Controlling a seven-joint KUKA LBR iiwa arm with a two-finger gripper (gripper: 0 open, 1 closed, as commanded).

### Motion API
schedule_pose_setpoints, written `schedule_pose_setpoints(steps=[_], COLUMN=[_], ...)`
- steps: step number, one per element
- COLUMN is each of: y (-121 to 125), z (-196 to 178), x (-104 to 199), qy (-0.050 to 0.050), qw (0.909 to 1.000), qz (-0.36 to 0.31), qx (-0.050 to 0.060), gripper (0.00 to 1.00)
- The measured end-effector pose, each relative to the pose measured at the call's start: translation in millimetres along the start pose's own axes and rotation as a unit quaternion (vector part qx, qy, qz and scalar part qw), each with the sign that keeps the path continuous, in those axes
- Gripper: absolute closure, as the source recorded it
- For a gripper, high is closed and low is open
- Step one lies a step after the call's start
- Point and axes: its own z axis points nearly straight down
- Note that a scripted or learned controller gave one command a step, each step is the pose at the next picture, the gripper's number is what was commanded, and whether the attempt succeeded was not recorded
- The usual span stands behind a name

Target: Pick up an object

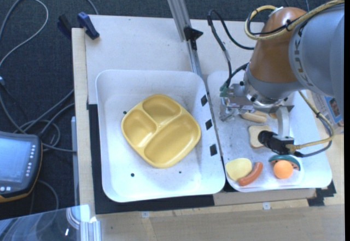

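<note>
arm point(322, 43): fat grey link at right edge of frame, dark lettering partly visible on its side. orange band point(276, 51) above the wrist, glossy, bulbous. yellow cable looped over the top of it, black cables trailing toward upper centre. wrist flange light grey/silver. gripper point(229, 109) at centre right is bare metal with a small green part; black block hangs off a pale bracket below

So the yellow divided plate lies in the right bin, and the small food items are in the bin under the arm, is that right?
Not quite. The camera view shows the yellow divided plate in the left bin, not the right one. The small food items, among them an orange ball and a sausage, are indeed in the right bin under the arm.
</note>
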Motion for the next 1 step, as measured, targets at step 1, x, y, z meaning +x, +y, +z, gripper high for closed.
schedule_pose_setpoints(steps=[1], y=[7.6], z=[-21.5], x=[50.9], qy=[0.000], qw=[1.0000], qz=[0.000], qx=[-0.002], gripper=[1.00])
